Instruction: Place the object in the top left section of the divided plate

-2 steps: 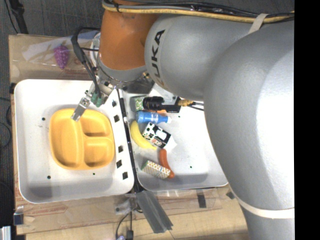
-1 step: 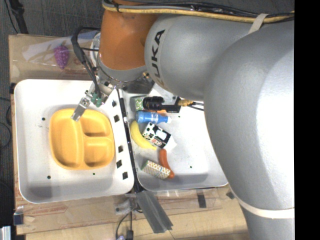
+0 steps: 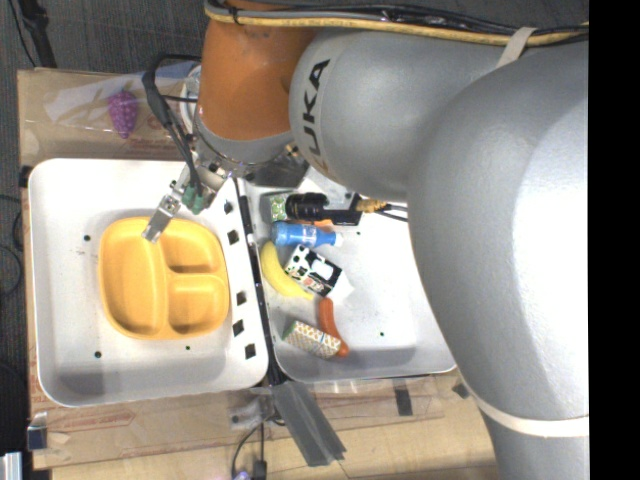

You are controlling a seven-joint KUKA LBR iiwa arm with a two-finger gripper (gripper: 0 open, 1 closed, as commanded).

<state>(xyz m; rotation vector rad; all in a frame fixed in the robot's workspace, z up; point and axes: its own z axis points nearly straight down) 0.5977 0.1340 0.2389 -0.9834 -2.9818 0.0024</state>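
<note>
Grey arm (image 3: 450,168) filling the right side, gripper (image 3: 165,216) over the yellow divided plate (image 3: 165,278), finger spread impossible to tell, left bin (image 3: 60,268) underneath

The divided plate (image 3: 160,288) lies in the left bin (image 3: 60,358); clutter (image 3: 305,268) fills the right bin (image 3: 400,338).
</note>
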